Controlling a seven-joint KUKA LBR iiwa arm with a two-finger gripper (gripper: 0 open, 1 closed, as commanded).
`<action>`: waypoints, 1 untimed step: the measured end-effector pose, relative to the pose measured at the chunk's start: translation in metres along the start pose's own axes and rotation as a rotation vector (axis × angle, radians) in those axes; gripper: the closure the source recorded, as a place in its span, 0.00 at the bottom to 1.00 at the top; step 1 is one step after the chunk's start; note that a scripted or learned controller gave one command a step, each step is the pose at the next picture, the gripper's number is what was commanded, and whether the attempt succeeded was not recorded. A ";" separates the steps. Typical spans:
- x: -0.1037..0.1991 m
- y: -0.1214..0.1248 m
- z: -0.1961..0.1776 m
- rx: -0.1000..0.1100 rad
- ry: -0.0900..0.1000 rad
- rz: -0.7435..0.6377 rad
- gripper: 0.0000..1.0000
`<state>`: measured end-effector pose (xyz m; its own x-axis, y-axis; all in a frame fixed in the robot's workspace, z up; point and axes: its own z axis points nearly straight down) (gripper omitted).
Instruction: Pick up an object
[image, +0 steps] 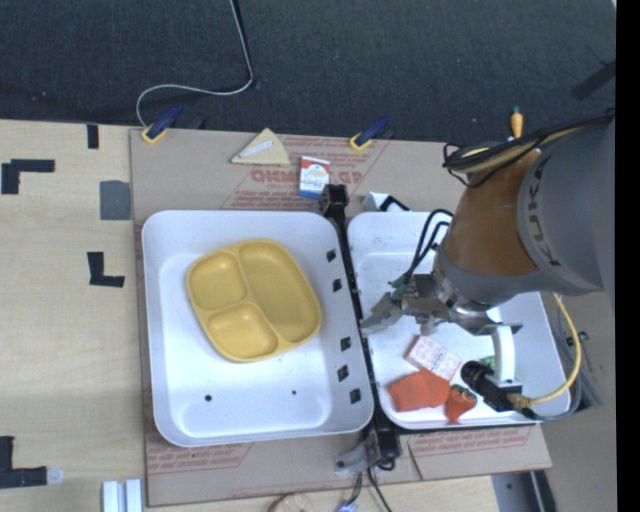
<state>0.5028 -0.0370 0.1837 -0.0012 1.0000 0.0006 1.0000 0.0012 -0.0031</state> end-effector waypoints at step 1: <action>-0.014 0.084 -0.052 -0.004 -0.002 0.000 0.00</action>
<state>0.5872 -0.0513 0.2351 -0.0014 1.0000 -0.0013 1.0000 0.0014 0.0012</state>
